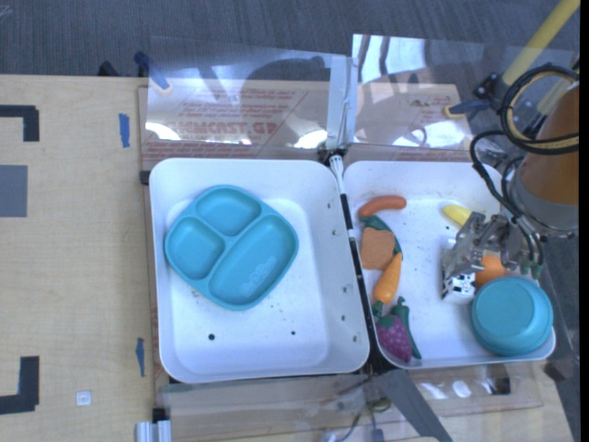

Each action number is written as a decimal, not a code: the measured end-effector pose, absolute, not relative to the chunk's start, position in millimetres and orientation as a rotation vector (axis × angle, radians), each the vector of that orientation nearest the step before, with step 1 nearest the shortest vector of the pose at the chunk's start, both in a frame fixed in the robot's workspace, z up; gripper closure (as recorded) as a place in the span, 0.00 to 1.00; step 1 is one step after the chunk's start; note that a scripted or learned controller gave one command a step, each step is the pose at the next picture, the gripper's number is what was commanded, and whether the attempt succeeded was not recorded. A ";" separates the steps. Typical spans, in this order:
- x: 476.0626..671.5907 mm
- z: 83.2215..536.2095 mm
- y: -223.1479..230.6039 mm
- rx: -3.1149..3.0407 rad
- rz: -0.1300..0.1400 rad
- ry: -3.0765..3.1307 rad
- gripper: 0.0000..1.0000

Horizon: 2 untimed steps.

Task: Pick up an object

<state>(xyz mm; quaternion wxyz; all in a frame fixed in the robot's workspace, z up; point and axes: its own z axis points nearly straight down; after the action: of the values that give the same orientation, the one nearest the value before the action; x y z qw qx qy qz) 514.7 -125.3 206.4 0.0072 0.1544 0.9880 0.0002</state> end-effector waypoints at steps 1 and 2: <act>512.8 203.0 -126.5 0.489 0.000 3.096 0.00; 508.4 111.8 -166.3 0.532 0.003 3.083 0.00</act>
<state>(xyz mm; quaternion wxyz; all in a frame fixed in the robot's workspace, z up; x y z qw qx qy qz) 508.4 -166.3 111.8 0.0066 0.1701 0.9854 0.0011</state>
